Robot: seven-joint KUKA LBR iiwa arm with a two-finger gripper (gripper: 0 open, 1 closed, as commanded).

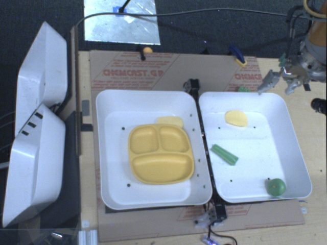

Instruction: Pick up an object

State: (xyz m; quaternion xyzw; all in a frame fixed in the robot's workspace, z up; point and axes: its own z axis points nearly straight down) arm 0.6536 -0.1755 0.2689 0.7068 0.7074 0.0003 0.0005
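The hand (280,81) hangs at the upper right of the frame, just past the right bin's (291,137) far rim, its fingers spread and holding nothing. Candidates lie loose and well apart there, easy to single out: yellow piece (236,118), green stick (225,154), green ball (276,187)

— What sits in the shallow white plastic bin on the left (110,137)?

— A yellow three-compartment plastic tray (161,153), near the middle, with a pale yellow flat piece (170,120) touching its far edge.

— And the shallow white plastic bin on the right (291,137)?

— A yellow rounded slice (236,118) lies toward the far side. A green stick-shaped piece (225,154) lies nearer, left of centre. A green ball (276,187) rests in the near right corner.

— The bins themselves?

— Side by side, touching, on a brown printed cardboard sheet (133,70).
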